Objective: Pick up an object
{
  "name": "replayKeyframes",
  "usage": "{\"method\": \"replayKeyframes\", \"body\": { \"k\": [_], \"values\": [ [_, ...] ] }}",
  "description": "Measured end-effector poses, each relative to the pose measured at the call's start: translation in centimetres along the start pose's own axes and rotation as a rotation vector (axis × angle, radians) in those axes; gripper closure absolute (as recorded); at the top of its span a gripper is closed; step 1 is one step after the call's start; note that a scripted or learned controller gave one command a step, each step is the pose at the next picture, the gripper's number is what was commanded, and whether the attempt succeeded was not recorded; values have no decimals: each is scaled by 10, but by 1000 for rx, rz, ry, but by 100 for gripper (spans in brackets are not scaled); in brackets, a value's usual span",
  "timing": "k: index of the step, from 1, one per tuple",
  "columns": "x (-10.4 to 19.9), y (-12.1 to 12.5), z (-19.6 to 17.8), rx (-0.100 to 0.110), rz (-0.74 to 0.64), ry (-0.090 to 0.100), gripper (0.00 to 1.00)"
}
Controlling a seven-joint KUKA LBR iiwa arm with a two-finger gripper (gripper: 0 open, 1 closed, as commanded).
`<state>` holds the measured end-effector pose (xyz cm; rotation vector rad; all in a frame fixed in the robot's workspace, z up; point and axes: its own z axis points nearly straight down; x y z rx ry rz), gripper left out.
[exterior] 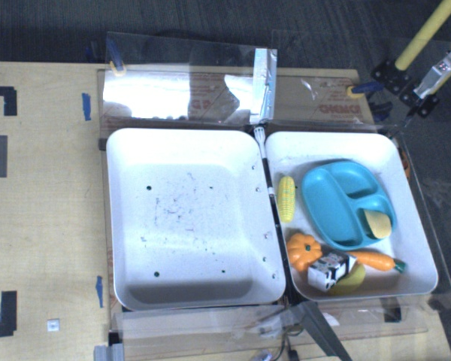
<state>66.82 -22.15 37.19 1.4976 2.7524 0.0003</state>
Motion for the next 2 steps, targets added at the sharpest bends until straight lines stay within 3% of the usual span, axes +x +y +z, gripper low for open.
{"method": "replayKeyframes", "body": {
  "k": [2],
  "values": [
    [8, -13, 29, 2, -229, 5, 100]
  ]
}}
